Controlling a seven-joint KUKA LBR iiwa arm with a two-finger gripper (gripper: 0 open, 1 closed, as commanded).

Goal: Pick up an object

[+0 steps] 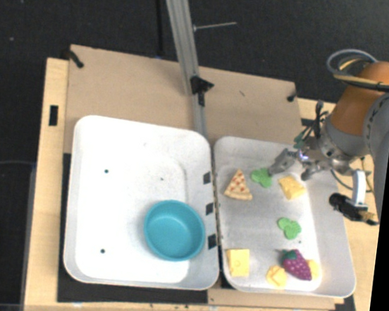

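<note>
My gripper [291,170] hangs over the far part of the right bin [333,237], its fingers spread open with nothing between them. Its left fingertip [276,170] is just beside a green toy piece [261,177]. A yellow toy piece [290,188] lies right below the gripper. A pizza slice toy [239,185] lies to the left of these. Nearer the front lie a second green piece [288,227], purple grapes [297,264], a yellow block [238,261] and a small yellow piece [277,276].
The left bin [106,175] holds a blue bowl [174,229] near its front right. A grey slanted pole [184,43] rises behind the bins. The arm's orange band [361,102] is at the right edge.
</note>
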